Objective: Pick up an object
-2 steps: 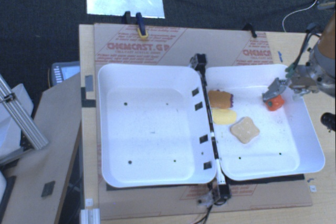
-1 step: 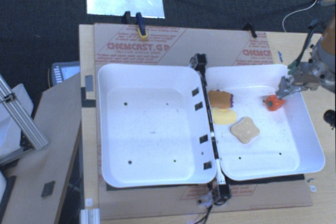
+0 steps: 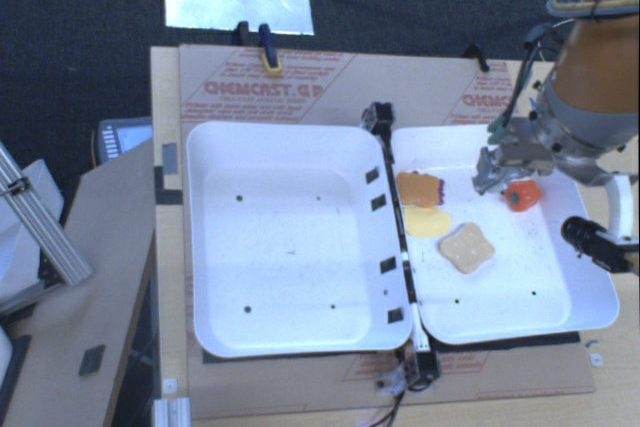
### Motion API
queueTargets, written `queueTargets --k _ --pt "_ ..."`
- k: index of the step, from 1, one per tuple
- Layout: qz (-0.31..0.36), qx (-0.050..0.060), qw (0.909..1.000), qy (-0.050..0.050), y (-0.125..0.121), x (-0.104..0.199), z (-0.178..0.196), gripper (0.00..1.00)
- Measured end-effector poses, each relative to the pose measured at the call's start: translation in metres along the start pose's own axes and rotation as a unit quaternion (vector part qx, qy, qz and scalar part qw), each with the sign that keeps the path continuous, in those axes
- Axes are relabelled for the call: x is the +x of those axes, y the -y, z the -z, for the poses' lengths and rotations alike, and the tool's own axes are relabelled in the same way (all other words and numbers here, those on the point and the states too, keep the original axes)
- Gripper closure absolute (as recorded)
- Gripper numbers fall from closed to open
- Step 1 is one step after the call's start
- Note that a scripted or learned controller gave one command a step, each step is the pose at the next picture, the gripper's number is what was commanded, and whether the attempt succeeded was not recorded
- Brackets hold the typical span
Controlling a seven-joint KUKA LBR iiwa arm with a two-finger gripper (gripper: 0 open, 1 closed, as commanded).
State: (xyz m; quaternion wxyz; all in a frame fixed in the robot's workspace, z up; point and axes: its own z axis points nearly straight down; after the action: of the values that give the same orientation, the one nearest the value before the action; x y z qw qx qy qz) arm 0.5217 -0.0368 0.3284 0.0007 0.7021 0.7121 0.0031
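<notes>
Open floor around 3 clustered foods (image 3: 440, 215)

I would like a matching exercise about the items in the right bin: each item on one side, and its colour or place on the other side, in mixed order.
Items:
1. toast-shaped piece
2. flat round piece
3. small piece beside the gripper
4. block nearest the divider

Descriptions:
A. red-orange
B. pale yellow
C. tan, nearest the front
D. orange-brown

Pairs: 1-C, 2-B, 3-A, 4-D

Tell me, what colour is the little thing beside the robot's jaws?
Red-orange with a green tip, the small toy in the right bin; the camera view shows it.
</notes>
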Motion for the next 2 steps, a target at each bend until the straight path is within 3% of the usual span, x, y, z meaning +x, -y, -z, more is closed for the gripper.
queueTargets --k 1,2 --pt "-0.001 0.002 1.0000 0.000 0.035 0.083 -0.006 1.00" --pt "-0.002 -0.004 1.0000 0.000 0.005 0.153 0.091 1.00"
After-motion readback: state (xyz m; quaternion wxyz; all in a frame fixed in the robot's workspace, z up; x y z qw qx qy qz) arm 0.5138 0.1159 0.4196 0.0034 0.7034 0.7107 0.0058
